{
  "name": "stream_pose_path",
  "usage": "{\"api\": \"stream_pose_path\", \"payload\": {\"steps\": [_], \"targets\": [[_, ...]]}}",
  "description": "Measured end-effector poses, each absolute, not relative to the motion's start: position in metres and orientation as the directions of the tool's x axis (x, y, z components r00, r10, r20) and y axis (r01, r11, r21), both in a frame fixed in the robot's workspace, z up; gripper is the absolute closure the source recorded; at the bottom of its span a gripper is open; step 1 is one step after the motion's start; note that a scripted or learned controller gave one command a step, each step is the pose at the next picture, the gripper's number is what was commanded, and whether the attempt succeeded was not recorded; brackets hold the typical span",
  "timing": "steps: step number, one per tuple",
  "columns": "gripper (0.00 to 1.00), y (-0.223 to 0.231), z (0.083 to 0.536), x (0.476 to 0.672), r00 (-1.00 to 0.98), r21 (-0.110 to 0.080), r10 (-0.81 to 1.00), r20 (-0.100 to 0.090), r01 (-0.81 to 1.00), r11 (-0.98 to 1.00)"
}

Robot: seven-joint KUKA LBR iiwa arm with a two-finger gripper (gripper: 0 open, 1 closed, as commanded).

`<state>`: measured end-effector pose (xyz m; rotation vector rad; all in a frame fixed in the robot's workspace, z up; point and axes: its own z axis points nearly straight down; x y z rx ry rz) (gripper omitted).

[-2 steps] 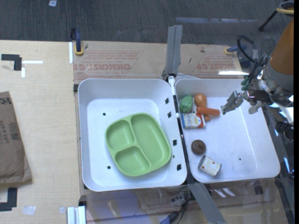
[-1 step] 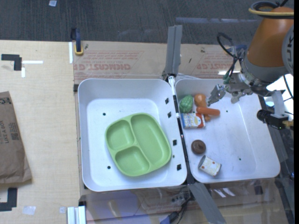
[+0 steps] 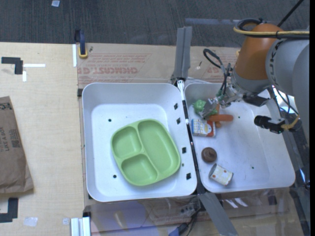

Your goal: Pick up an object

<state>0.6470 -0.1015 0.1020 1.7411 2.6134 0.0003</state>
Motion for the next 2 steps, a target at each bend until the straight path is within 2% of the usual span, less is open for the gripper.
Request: {"api": "stream_pose_path", "payload": {"steps": [1, 2], "targets": [[0.0, -0.115, 0.097, 0.619, -0.412, 0.009, 0.911, -0.005, 0.911, 0.412], [0.0, -0.111, 0.091, 0.648, -0.258, -0.015, 0.966, 0.004, 0.966, 0.258]]}}
